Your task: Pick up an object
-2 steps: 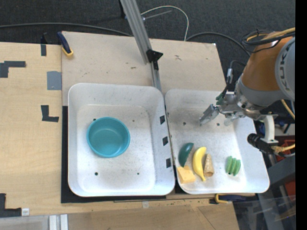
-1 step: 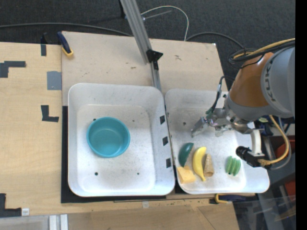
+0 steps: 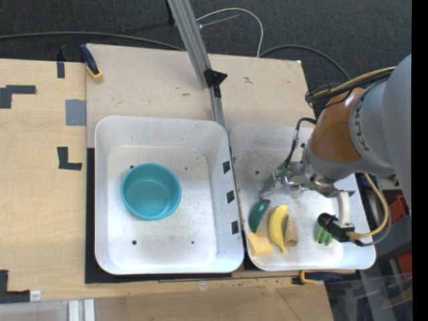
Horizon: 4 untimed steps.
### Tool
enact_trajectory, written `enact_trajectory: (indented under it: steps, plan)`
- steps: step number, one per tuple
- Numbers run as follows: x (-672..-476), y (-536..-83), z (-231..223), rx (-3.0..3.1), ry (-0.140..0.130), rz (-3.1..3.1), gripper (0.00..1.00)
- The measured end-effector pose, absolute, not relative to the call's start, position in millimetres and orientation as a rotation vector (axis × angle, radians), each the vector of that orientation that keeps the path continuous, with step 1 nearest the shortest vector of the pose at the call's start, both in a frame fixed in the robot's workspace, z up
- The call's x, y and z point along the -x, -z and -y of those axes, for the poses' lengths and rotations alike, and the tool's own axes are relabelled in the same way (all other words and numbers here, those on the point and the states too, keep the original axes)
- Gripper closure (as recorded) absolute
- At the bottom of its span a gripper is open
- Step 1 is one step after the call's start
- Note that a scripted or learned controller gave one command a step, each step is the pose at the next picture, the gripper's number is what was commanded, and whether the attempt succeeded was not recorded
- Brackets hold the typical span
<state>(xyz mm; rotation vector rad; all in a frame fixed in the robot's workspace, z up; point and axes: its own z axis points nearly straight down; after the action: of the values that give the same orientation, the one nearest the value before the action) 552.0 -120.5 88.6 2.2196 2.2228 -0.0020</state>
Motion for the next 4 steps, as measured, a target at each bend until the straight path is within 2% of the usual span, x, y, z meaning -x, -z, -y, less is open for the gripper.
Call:
enact_trajectory:
  steps: [1,2,3,4]
  plan:
    - [-551.8,-99.1,119.5,-2.22,0.001,-2.225,1.0]
    - [-543.5,-152.9,124.4,-2.22,-0.002,-2.22,1.0]
    - [-546.9,-206.0,113.8,-2.216,-0.004,-2.222,1.0]
    - [-547.6,-233.0,113.3,-2.219,-0.002,-2.222,1.0]
